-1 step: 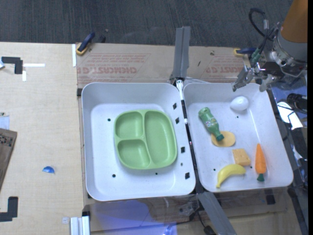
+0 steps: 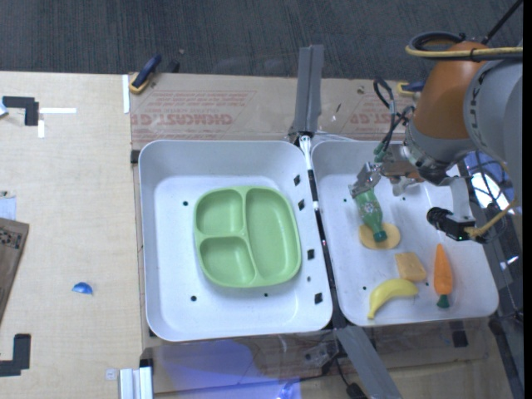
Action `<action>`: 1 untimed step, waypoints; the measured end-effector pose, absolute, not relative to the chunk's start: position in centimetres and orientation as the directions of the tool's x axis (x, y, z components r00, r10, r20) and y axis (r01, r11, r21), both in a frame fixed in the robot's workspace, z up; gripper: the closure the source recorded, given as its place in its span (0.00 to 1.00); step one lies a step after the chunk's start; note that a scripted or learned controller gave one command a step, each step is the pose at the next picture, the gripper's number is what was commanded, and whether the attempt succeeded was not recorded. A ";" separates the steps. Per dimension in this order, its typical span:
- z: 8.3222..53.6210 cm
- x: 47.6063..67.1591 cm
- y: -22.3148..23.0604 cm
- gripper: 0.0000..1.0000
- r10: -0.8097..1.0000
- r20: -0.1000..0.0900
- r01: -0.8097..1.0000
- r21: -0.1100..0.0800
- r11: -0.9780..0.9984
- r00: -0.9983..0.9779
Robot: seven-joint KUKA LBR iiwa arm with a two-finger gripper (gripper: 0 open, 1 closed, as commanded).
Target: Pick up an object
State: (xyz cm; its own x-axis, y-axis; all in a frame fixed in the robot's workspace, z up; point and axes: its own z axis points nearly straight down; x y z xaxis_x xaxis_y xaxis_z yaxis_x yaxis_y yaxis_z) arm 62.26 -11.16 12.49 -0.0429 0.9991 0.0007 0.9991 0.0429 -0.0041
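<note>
The right bin (image 2: 465, 306) holds several small objects. A green bottle (image 2: 371, 215) lies with its lower end on a flat yellow disc (image 2: 387, 239). Below them are a tan square piece (image 2: 410, 266), a yellow banana (image 2: 391, 293) and an orange carrot (image 2: 443, 274). My gripper (image 2: 382, 178) hangs over the upper part of this bin, just above the bottle's top end. Whether it touches the bottle is unclear. The orange band of the arm (image 2: 445, 98) rises behind it.
The left bin (image 2: 158, 248) bears a green divided plate (image 2: 248, 236). A grey post (image 2: 308, 90) stands behind the wall where the two bins meet. A black cable end (image 2: 445, 219) hangs near the right bin's right side. The bench to the left is bare wood.
</note>
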 end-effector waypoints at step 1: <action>8.8 61.5 -10.1 0.00 1.000 0.000 1.000 -0.002 0.023 -0.023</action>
